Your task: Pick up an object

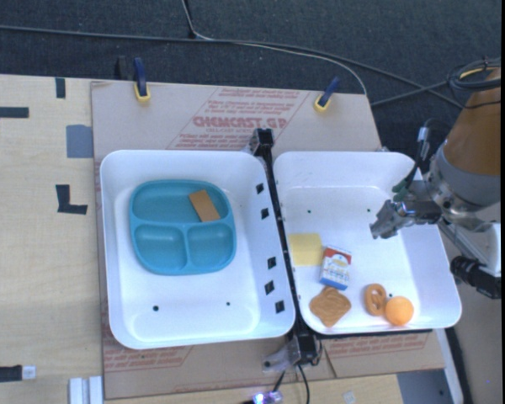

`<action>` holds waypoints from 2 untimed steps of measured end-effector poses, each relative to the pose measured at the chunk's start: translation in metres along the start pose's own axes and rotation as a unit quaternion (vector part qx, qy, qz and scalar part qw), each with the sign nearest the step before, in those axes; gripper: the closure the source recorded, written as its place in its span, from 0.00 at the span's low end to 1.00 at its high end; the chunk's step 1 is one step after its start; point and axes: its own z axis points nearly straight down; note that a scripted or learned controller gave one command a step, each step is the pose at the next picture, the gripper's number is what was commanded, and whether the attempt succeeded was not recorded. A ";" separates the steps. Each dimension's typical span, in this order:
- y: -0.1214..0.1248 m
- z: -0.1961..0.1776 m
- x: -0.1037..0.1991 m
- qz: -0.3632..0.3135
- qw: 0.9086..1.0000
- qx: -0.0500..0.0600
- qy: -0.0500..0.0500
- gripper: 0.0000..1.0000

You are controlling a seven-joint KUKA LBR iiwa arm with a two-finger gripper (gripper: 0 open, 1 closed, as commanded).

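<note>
Brown tabletop (pixel 34 225) carries two white bins. We cannot tell the end effector (pixel 385 224) state above the right bin (pixel 353 175). Toys crowd its front edge: orange ball (pixel 399 310) touching pretzel (pixel 374 297). We might bump one away.

Even, bright overhead light; soft shadows (slightly grainy); white bins (pixel 118 251) nearly glare.

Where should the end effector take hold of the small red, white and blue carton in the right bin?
Probably across the carton's two long sides, coming straight down. It lies flat, with bare floor to its right; the yellow block sits close on its left, so the fingers need care there.
</note>
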 end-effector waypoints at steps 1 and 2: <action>0.003 0.016 0.049 0.001 1.000 0.001 0.000 1.00; 0.009 0.013 0.100 0.000 1.000 0.001 0.000 1.00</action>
